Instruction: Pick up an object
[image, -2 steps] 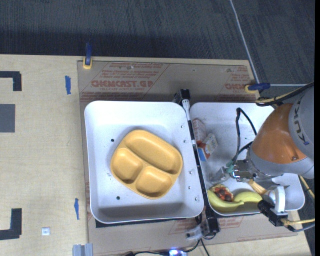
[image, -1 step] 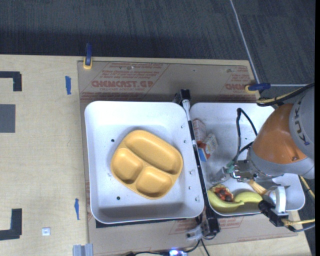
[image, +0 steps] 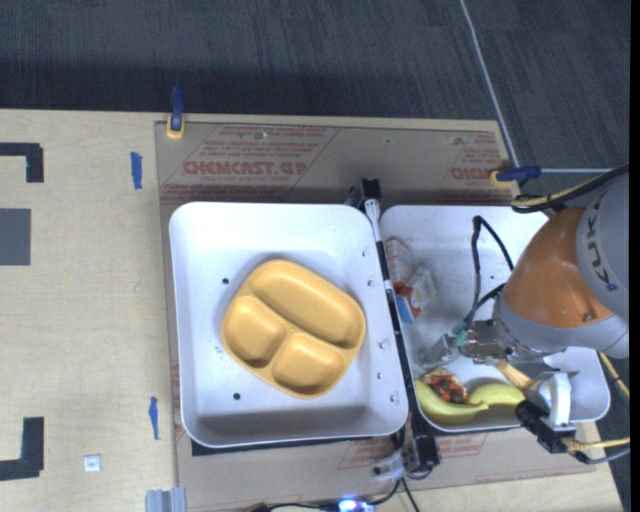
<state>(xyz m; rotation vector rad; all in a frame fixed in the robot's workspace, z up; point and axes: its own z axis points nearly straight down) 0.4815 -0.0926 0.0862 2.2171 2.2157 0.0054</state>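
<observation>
Your gripper (image: 452, 346) sits low in the right bin (image: 455, 228), reaching in from the right under the orange band (image: 555, 280) of the arm. You see grey metal parts pointing left toward the bin's near-left area, but the arm's bulk and the clutter around the tip hide the tips; you cannot tell how far apart they stand, or whether anything lies between them.

Just below the tip lies a banana (image: 470, 400), stretched along the near wall of the right bin, its dark-spotted end toward the left. The tip looks close above that end, though you cannot tell if it touches. A small crumpled packet (image: 410, 283) with red and clear parts rests farther back in the same bin, near the divider between the two bins, well apart from the banana.

The left bin (image: 200, 330) holds a yellow divided tray (image: 291, 326), three compartments facing up, lying roughly in the bin's middle and turned at a slant. A black cable (image: 484, 262) loops from the arm over the right bin's floor.
</observation>
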